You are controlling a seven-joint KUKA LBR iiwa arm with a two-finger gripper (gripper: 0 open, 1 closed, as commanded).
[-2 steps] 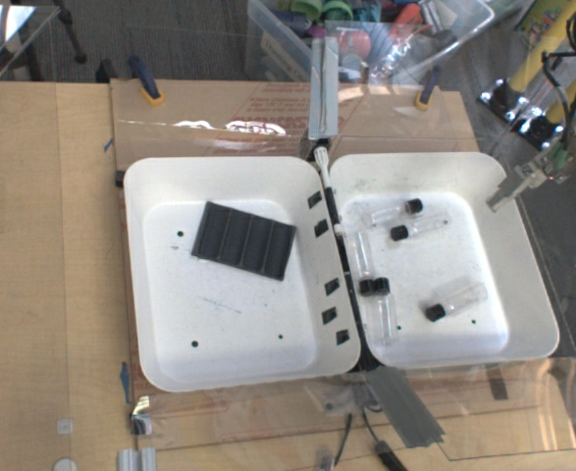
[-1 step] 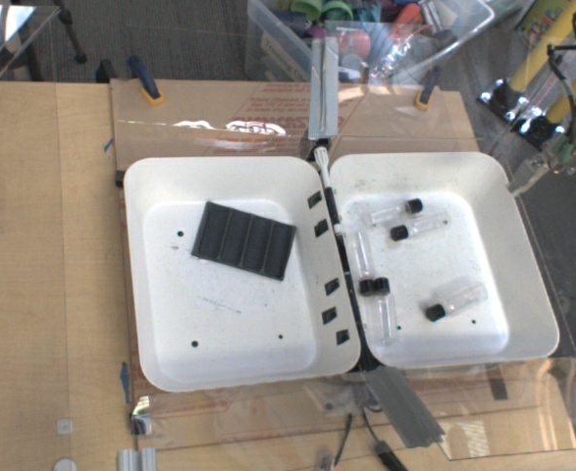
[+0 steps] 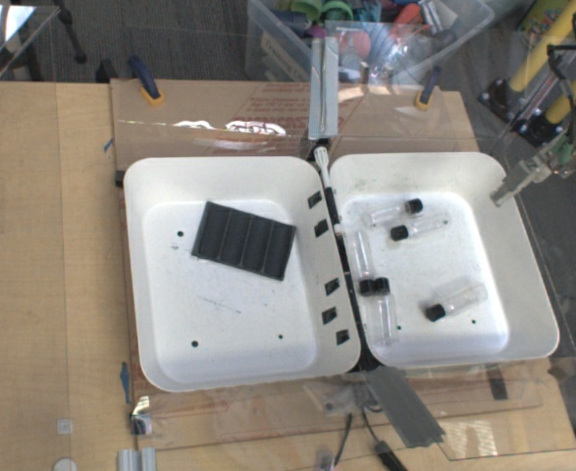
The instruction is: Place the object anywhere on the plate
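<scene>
Camera view: I see the gripper (image 3: 508,190) at the right bin (image 3: 523,263) edge, finger state unclear; black plate (image 3: 243,240) left

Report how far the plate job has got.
Done: nothing; the dark ribbed plate in the left bin has nothing on it. In hand: nothing; the gripper sits at the right bin's edge. Left: all clear vials lie in that bin, unpicked.
</scene>
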